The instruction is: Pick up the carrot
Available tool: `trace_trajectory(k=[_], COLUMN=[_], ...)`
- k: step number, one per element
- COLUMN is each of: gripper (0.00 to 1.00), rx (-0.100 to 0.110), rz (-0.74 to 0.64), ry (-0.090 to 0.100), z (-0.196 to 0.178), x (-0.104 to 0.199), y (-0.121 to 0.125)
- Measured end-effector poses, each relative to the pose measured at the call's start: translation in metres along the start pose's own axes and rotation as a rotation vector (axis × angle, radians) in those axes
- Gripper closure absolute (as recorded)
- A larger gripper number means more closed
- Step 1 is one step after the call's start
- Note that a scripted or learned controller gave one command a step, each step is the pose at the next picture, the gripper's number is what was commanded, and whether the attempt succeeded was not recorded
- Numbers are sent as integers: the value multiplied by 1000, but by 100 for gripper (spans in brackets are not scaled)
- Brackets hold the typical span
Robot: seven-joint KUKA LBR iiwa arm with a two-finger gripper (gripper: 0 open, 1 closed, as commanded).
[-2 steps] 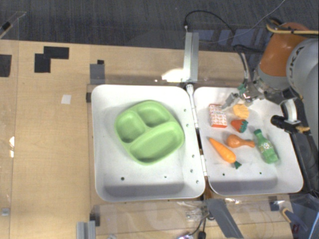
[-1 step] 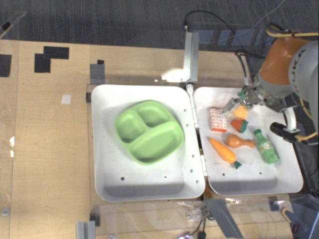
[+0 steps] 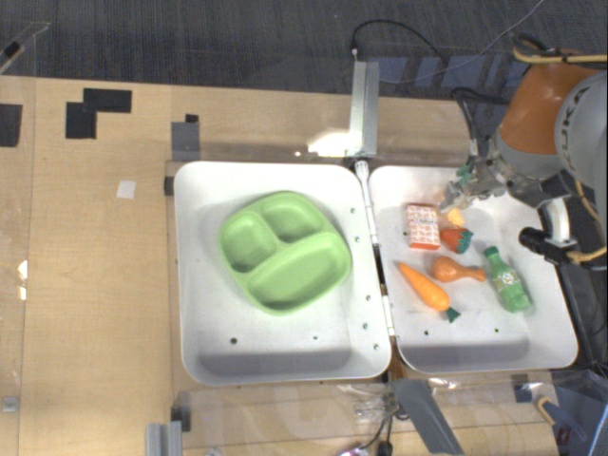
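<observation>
The carrot (image 3: 425, 288) is orange with a small green stalk end. It lies slantwise in the front left part of the right bin (image 3: 541, 345). My gripper (image 3: 465, 186) hangs over the back of that bin, well behind the carrot and a little to its right, just above a small yellow item (image 3: 457, 218). Nothing of the carrot is near the gripper.
Around the carrot lie an orange drumstick-shaped toy (image 3: 458, 272), a green bottle (image 3: 507, 280), a red and white box (image 3: 422, 226) and a red toy with a green top (image 3: 457, 239). The left bin (image 3: 204, 345) holds a green divided plate (image 3: 283, 248).
</observation>
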State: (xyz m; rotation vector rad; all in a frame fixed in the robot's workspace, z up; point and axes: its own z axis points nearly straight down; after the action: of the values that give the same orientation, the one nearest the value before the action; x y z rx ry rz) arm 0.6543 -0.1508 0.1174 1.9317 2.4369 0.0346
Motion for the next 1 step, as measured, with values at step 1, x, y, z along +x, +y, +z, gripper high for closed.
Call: trace_trajectory(k=[1], gripper=[100], rx=[31], rz=[57], ry=[8], z=[-72], x=[58], y=[5])
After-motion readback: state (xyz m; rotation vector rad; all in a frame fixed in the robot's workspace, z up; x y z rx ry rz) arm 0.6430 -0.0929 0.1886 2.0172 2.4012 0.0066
